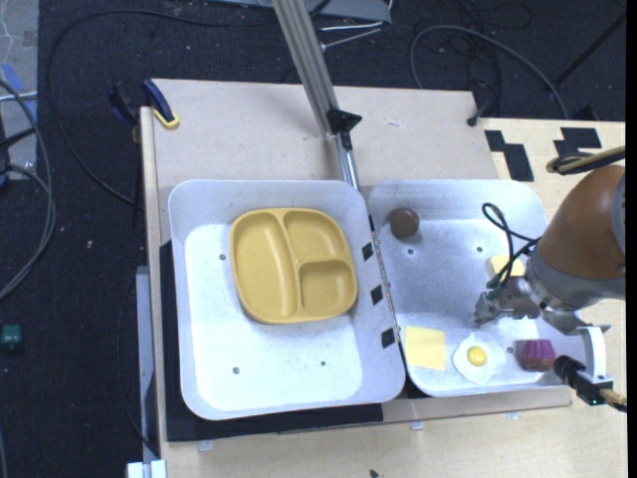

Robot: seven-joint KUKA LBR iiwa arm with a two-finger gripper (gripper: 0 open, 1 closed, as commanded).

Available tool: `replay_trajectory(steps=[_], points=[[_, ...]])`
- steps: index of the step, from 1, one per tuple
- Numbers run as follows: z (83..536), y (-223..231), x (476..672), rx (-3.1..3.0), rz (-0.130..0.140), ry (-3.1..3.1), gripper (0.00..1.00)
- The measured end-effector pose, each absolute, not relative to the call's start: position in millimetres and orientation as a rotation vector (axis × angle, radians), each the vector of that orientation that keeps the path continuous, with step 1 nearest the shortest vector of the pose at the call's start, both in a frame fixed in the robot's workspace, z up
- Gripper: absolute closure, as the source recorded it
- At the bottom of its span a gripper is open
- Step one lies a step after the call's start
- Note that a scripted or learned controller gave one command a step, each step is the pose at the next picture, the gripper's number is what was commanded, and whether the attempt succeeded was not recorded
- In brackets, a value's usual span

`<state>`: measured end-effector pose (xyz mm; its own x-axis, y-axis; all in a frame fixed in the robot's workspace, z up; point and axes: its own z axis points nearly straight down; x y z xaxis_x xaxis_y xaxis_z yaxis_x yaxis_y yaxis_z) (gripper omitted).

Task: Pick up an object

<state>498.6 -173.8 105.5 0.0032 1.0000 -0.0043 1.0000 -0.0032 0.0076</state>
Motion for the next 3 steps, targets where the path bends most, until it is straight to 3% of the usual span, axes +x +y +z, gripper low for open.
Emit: replay_trajectory(steps=[2,3], points=[[222.6,-165.0,495.3,2.214,0.005,2.220,1.00],[226.8,-164.9,495.9,2.217,0.001,2.224,1.00]])
